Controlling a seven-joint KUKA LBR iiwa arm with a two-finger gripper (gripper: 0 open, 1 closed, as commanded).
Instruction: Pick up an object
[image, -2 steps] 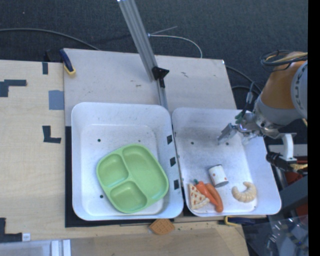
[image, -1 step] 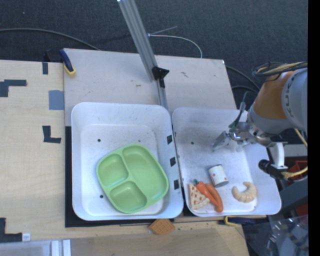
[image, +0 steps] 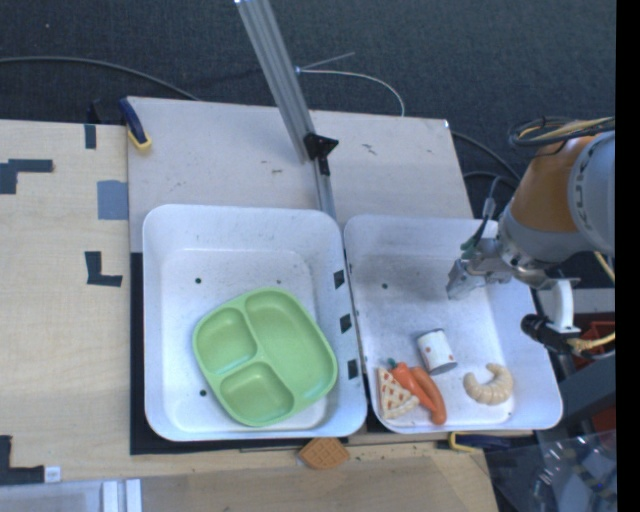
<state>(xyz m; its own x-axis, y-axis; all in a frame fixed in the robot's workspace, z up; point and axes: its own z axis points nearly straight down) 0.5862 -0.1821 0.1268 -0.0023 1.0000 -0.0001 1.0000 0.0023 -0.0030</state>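
Hanging over the upper right part of the right bin (image: 400, 240), my gripper (image: 466, 282) sits low above the bare white floor, well up from the toys gathered along the bin's near edge. How its tips stand I cannot tell; they blur together into one grey shape, and I see nothing caught between them.

Down from my gripper, toward the near wall of the right bin, a small white can (image: 435, 351) with a dark band lies on its side. Just right of the can and nearer the rim rests a pale curled shrimp-like piece (image: 489, 384). Left of the can an orange carrot (image: 420, 388) lies slantwise, touching a waffle-patterned wedge (image: 394, 394) at the bin's near left corner.

Left of the right bin, the left bin (image: 160, 300) holds a green divided plate (image: 264, 356) with three compartments, sitting toward its near side.

Both bins rest on a pale board (image: 220, 150); a round waffle biscuit (image: 322, 453) lies just outside the near edge between them. A metal pole (image: 285, 85) slants across the board above the bins, and a wooden benchtop (image: 50, 300) spreads to the left. Dark carpet (image: 450, 50) shows beyond.

My arm (image: 560, 200) reaches in from the right of the right bin, orange band above the wrist, wrist bent downward.
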